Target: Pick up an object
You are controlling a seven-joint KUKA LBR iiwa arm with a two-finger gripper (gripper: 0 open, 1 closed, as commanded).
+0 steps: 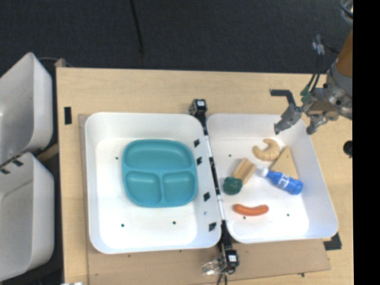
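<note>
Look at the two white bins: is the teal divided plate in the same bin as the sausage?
No. The teal plate lies in the left bin, while the sausage lies in the right bin.

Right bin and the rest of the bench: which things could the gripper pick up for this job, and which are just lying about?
For the job:
tan croissant-shaped toy
blue plastic bottle
orange-red sausage toy
tan-handled brush with dark green head
gripper, above the right white bin

Lying about:
teal divided plastic tray in the left white bin
</note>
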